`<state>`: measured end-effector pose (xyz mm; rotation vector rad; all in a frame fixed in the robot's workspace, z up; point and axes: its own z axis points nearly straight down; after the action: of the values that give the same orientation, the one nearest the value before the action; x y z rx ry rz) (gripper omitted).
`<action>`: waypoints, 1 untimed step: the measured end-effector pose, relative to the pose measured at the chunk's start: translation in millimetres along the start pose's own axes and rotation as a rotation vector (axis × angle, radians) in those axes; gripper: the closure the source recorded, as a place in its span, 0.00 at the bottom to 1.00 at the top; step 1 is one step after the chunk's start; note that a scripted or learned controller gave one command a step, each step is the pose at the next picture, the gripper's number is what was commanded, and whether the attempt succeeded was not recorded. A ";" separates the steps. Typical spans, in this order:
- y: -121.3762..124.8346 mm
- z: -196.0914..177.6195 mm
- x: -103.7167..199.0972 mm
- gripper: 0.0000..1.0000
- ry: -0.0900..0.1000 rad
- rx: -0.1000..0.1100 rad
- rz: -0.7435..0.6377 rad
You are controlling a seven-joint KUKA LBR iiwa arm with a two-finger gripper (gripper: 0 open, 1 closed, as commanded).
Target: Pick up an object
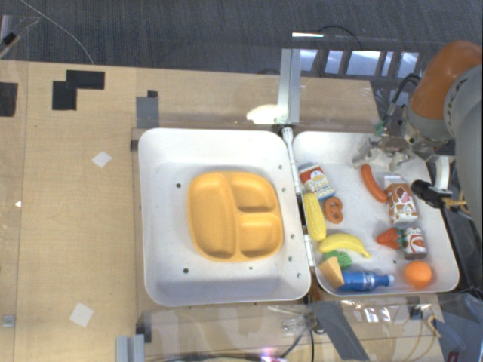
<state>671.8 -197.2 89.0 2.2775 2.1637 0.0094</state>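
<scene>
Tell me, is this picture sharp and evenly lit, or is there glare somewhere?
In the camera view, the light is soft and even, with faint shadows inside the left bin around the yellow tray. Bright glare sits on the metal post and the bench edge behind the bins. The toys are slightly soft, and the arm looks blurred.

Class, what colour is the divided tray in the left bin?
Yellow-orange divided plastic tray, camera view.

A pale wooden bench top [68,225] fills the lower left, marked with black blocks [75,87] near its far edge. Beyond it lies dark grey carpet [189,10]. A metal upright post [290,85] rises behind the bench, with a slatted metal frame [355,60] beside it
</scene>
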 end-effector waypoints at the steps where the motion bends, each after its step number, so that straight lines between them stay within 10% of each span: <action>1: 0.0 0.1 0.2 0.00 -0.001 0.000 0.000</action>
<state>671.9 -197.0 89.0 2.2770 2.1637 0.0087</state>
